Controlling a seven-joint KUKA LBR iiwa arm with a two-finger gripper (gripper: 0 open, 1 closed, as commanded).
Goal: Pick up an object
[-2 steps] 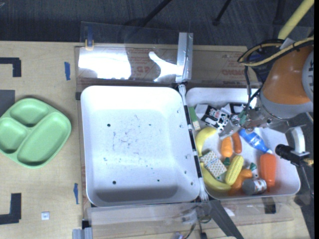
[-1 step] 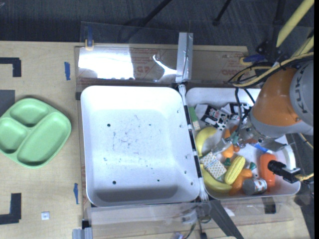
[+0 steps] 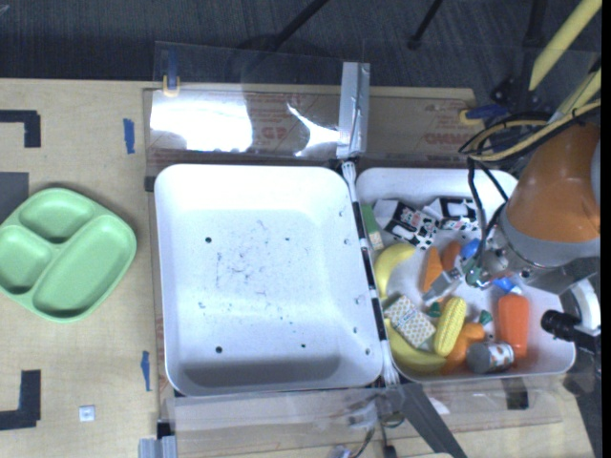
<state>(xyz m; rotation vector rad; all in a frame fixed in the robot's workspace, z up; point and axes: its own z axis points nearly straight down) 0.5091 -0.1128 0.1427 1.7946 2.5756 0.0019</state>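
Observation:
The right bin [image 3: 420, 181] holds a jumble of toy food and small items: a yellow banana [image 3: 389, 267], a corn cob [image 3: 450, 322], an orange bottle [image 3: 513, 318], an orange carrot-like piece [image 3: 432, 265], a checkered block [image 3: 412, 321] and a black-and-white patterned box [image 3: 420, 219]. My gripper [image 3: 472, 275] is lowered into this bin among the objects, just above the corn cob and right of the carrot piece. The arm's orange band [image 3: 565, 194] looms over the bin's right side and hides part of it.
The left bin [image 3: 258, 275] is white with faint scuffs. A green divided plate [image 3: 63, 253] lies on the bench at far left. A clear plastic sheet [image 3: 248, 113] stands behind the left bin. Cables hang at the upper right.

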